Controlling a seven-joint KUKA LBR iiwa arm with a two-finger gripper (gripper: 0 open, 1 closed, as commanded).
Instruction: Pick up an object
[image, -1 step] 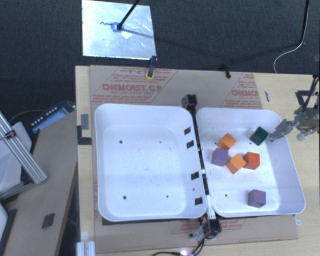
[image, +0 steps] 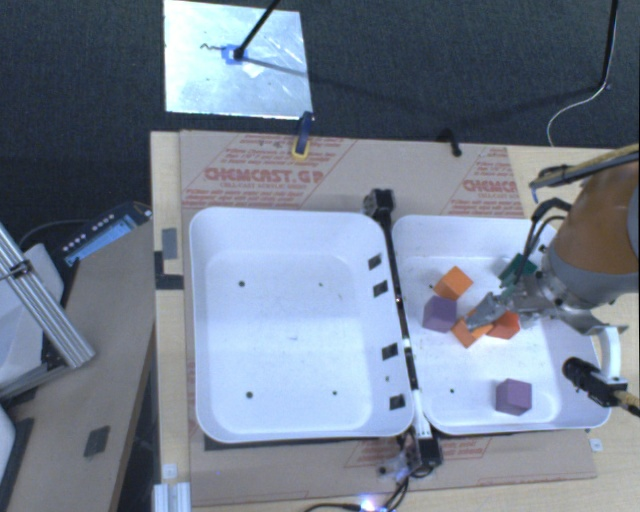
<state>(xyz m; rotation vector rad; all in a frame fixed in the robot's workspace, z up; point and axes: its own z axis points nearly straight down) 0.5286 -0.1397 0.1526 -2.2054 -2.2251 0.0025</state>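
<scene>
Dark carpet behind; cardboard-covered worktop (image: 420, 165) bearing two white bins. Left bin (image: 290, 225) bare. Right bin (image: 470, 232) holding blocks: orange block (image: 455, 281) far, purple block (image: 438, 314) left, purple block (image: 513, 396) near. Gripper (image: 487, 314) down among orange pieces (image: 470, 333) at centre; fingers' spread: cannot tell, no grasp confirmed. Step in hand, judged: closing on an orange piece. Next: secure grip, then straight lift clear of neighbours.
</scene>
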